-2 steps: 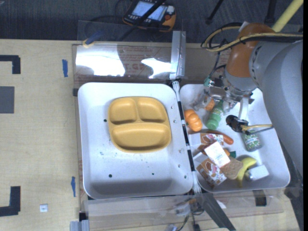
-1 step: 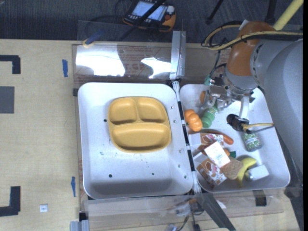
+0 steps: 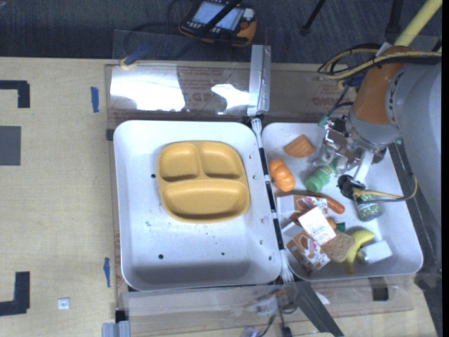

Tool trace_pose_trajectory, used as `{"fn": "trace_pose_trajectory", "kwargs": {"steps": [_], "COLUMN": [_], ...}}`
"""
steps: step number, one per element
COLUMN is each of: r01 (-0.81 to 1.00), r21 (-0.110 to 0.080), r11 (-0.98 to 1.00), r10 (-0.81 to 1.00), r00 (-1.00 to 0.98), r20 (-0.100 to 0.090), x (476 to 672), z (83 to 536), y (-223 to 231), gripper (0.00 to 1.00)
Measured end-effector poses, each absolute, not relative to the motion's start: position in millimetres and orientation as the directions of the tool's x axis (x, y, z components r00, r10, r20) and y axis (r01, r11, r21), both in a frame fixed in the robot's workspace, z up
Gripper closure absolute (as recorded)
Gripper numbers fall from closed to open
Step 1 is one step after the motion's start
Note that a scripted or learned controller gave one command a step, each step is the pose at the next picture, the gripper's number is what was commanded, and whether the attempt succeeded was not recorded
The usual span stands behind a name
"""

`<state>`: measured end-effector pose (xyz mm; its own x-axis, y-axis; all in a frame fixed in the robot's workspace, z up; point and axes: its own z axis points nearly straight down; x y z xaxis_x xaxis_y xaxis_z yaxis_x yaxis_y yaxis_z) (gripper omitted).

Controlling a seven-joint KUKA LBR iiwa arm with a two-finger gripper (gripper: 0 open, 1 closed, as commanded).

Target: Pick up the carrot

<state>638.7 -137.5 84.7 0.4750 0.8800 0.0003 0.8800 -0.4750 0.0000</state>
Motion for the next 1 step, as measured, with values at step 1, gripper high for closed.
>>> {"fn": "trace_pose_trajectory", "kwargs": {"steps": [1], "r01": [0.997], "r21": [0.005], "r11": [-0.083], "r10": [0.997], "r00": [0.083], "r20": [-0.003], "x": [522.0], "z": [86.2], "y": [-178.2], "gripper": [1.0]}}
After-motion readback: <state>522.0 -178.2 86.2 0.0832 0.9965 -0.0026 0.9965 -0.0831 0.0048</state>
